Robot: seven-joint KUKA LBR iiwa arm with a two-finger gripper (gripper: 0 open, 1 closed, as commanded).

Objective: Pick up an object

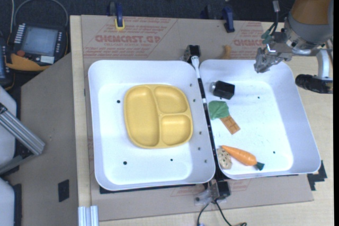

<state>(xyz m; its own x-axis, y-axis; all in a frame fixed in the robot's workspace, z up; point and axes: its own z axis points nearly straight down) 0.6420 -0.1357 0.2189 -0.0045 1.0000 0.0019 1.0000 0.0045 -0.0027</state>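
My gripper (263, 63) hangs over the back edge of the right bin (286, 114), near its far right corner, with nothing visibly between its fingers. In the right bin lie a small black block (223, 89), a green leaf-shaped piece (218, 109) touching an orange-brown waffle-like strip (230, 124), an orange toy carrot (241, 156) and a speckled cookie (223, 157) at the front left corner. The black block is the closest object to the gripper, left of it and nearer the camera.
The left bin (106, 129) holds a yellow divided plate (158, 115). A black clip (192, 53) sits at the back where the two bins meet. Clamps (119, 16) hold the cardboard base at the rear. A pendant (37, 42) lies off the bench at left.
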